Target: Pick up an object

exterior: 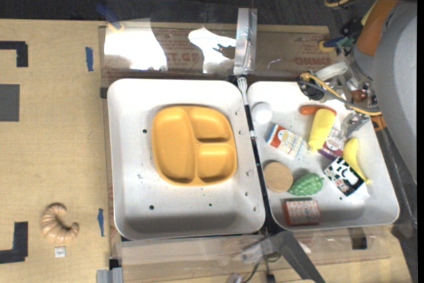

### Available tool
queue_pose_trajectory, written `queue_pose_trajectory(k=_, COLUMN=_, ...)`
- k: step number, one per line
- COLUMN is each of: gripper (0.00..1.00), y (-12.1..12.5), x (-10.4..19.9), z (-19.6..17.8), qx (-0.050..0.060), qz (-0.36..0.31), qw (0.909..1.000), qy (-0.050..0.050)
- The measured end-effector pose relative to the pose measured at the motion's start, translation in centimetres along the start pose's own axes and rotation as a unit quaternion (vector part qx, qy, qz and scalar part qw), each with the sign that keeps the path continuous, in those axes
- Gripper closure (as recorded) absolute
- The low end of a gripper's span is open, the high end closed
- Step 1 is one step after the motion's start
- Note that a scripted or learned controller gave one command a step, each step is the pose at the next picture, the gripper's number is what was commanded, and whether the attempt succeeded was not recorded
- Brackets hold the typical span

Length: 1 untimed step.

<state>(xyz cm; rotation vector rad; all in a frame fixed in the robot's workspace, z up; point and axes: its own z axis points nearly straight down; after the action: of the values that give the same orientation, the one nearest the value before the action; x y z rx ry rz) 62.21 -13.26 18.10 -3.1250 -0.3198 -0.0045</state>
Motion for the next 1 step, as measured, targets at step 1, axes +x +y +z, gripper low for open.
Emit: queue_pose_trajectory(k=1, gripper=0.0, y=-3.5, x=-7.98, z=5.63, qx=0.002, qz=0.001, qw=1.0, qy=-0.005)
